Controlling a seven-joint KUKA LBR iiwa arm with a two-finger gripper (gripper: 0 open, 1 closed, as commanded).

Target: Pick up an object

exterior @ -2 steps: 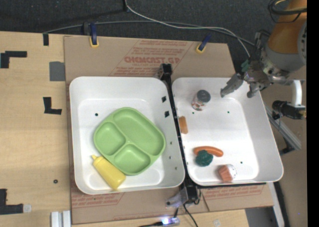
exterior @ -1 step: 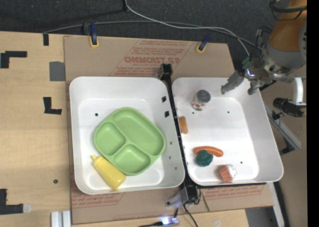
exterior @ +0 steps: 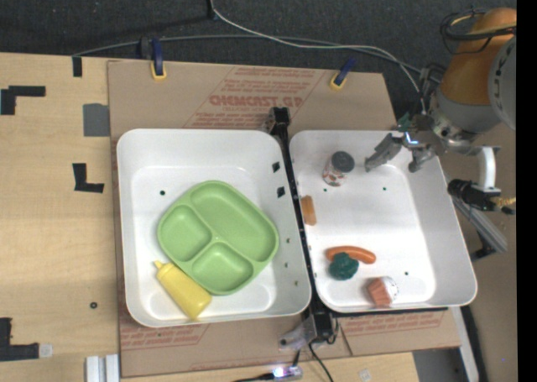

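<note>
My gripper [exterior: 397, 156] hovers over the far right part of the right bin [exterior: 436, 221], its two fingers spread open with nothing between them. A small jar with a grey lid [exterior: 338, 167] stands to its left, apart from the fingers. Near the bin's front lie an orange-red sausage [exterior: 351, 253], a dark green lump [exterior: 342, 267] touching it, and a reddish block [exterior: 382, 290]. A small orange stick [exterior: 308, 210] lies by the left wall.
The left bin [exterior: 134, 204] holds a green divided plate [exterior: 218, 236] and a yellow squeeze bottle [exterior: 181, 289] at its front left. A black divider [exterior: 289, 196] runs between the bins. Cables cross the back of the bench.
</note>
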